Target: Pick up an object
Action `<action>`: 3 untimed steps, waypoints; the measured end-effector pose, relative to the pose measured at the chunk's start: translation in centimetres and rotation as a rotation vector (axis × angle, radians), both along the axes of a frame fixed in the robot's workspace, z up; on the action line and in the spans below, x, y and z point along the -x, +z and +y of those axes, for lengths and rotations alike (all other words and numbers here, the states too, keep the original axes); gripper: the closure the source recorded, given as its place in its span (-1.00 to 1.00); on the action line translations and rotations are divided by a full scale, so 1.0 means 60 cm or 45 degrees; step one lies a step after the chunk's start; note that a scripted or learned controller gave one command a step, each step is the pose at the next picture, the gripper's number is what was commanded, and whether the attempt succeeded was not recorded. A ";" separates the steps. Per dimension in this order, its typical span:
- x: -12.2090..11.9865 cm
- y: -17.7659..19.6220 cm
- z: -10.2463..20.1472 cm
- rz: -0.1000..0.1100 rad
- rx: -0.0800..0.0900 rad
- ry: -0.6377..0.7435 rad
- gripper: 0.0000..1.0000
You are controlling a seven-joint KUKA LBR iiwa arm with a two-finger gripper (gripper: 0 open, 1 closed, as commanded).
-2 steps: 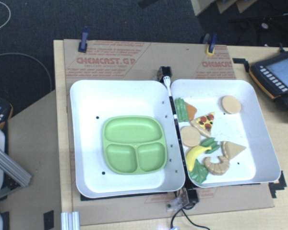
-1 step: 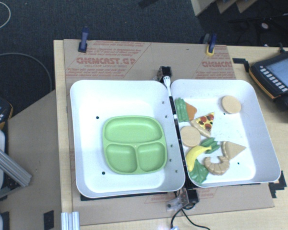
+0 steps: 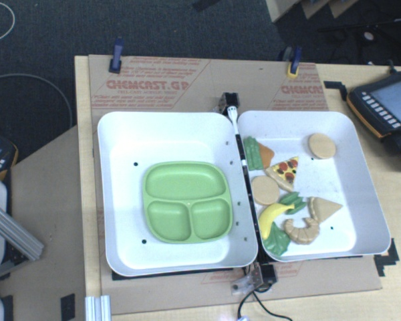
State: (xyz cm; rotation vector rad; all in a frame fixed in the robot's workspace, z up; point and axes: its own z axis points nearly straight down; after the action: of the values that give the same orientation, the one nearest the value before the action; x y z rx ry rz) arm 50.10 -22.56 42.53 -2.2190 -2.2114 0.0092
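Near edge: a dark cable (image 3: 248,304) trails out of frame below the bins, its end cut off.

Right bin (image 3: 367,199), shallow smooth white plastic, holds the toy food, the candidates for picking. Nearest:
- ridged tan croissant (image 3: 302,231)
- curved yellow banana (image 3: 274,214), touching a flat green leaf (image 3: 278,239)
- pale wedge (image 3: 325,208)

Mid-bin: a round beige disc (image 3: 264,190) and a pizza slice (image 3: 285,170) with red dots. Farther: a green ribbed piece (image 3: 253,154), partly over an orange triangle (image 3: 266,155), and a second round disc (image 3: 321,146).

Left bin (image 3: 117,179): a matte green plate (image 3: 187,201) with rounded corners and three compartments.

Far: printed brown board (image 3: 154,82), with two clamps (image 3: 116,57) on its edge.

End effector grip state: cannot tell.
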 end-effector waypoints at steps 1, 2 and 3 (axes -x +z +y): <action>-0.099 -0.159 0.005 -0.008 0.000 0.008 1.00; -0.146 -0.361 0.006 0.000 -0.003 0.007 1.00; -0.050 -0.579 0.007 0.001 -0.009 0.001 1.00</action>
State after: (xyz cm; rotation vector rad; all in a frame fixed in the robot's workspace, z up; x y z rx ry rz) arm 53.11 -22.16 7.77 -2.2138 -2.2083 0.0024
